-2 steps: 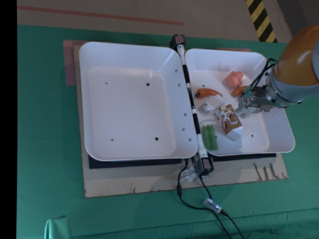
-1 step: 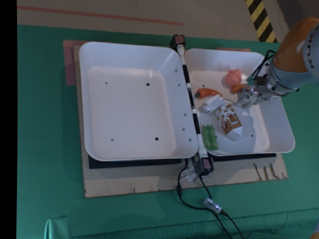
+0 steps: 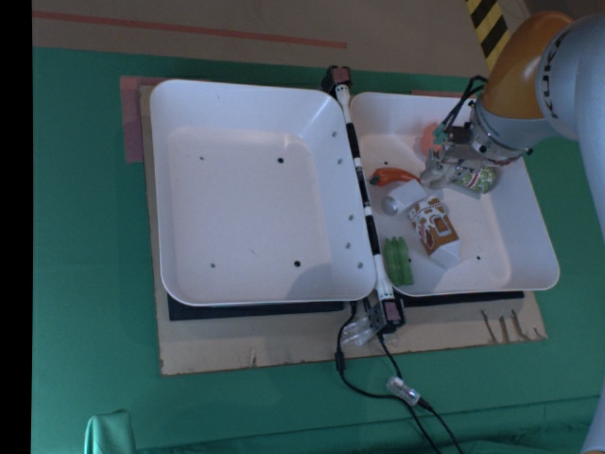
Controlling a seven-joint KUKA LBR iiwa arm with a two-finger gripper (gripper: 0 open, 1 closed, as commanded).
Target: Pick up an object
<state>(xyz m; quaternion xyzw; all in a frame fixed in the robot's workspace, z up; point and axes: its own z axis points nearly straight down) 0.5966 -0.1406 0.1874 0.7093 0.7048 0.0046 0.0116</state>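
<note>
Hovering over the right bin (image 3: 529,244), the claw (image 3: 442,173) hangs low above a cluster of objects; whether it is released or clenched cannot be told, and nothing is visibly lifted. Just beside it to the right lies a green-labelled can (image 3: 475,180). Just left of it, an orange carrot-like toy (image 3: 395,175) and a white cylinder (image 3: 399,200). Below it, a brown-and-white carton (image 3: 435,227). Further off, a green ridged item (image 3: 399,259) sits near the divider. Well apart to the left stands the left bin (image 3: 180,253). Judgement: pick not yet accomplished; grasp and lift remain.
</note>
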